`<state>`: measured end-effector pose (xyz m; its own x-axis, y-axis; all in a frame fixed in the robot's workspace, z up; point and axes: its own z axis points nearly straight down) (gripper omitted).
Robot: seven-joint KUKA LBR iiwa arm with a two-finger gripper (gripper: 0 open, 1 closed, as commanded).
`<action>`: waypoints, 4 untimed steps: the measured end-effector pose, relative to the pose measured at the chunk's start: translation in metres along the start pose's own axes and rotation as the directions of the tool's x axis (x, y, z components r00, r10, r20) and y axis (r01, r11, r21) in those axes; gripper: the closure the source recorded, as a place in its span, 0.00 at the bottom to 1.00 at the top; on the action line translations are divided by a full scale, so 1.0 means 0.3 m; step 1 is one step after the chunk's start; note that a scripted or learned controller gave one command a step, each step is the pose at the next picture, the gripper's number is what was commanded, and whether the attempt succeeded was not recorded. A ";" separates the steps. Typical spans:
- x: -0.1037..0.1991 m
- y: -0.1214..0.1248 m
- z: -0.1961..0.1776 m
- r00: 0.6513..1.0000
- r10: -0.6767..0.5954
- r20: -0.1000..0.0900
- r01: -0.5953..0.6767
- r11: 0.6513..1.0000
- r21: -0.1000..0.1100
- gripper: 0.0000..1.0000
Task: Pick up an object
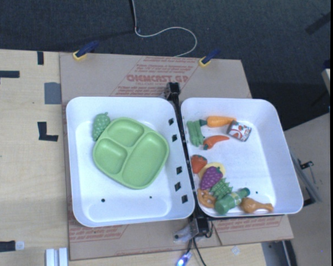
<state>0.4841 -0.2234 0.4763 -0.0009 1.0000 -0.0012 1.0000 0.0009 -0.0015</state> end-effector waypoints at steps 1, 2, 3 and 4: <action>0.000 0.000 0.069 1.000 0.000 0.000 0.000 1.000 0.000 1.00; 0.000 0.000 0.138 1.000 0.000 0.000 0.000 1.000 0.000 1.00; 0.001 0.000 0.207 1.000 0.000 0.000 0.000 1.000 0.001 1.00; 0.004 0.000 -0.223 1.000 -0.001 0.006 0.001 1.000 -0.016 1.00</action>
